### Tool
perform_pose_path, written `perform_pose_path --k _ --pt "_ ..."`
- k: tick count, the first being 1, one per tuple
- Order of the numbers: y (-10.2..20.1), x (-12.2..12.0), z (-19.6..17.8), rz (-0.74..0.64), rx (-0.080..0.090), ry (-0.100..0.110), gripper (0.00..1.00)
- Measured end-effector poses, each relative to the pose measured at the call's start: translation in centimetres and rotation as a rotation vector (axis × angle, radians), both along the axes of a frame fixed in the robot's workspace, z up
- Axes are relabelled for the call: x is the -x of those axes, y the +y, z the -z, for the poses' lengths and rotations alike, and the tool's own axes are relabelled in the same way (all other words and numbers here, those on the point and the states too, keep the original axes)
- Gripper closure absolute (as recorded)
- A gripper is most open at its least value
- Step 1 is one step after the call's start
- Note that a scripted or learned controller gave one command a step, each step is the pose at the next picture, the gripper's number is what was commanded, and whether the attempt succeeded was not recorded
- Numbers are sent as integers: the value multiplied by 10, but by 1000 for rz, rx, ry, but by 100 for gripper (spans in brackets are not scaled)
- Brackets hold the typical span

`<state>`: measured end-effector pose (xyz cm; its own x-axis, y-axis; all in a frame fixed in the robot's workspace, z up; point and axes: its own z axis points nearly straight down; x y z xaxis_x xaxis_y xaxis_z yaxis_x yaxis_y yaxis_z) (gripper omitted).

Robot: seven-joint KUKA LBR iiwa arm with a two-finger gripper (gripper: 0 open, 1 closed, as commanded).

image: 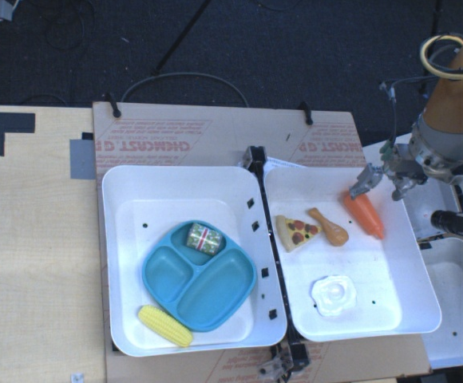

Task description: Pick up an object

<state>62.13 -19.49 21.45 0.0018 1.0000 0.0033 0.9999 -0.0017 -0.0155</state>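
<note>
Not much of the pick looks done yet, tbh. The gripper (385, 181) is seen spread open at the right bin's (423, 313) far right corner, nothing held between the jaws. The carrot (366, 215) is lying just under them, so that's probably the target. Pizza slice (297, 232), drumstick (330, 227) and white lid (332, 293) are left untouched nearby. Descent, closing and lift are all still to be done.

Glossy white plastic bins (128, 214), smooth blue plastic plate (207, 294), matt brown cardboard sheet (215, 134), pale wood-grain table (32, 254), shiny orange plastic carrot (366, 215), grey metal tool (387, 178), dark rough carpet (295, 38)
</note>
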Motion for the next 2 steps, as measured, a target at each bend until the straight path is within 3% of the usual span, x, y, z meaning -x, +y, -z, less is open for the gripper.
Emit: perform_pose_path --k 1,2 --pt "0 -3 -9 -2 2 -13 0" --pt "7 -5 53 -6 2 -9 0"
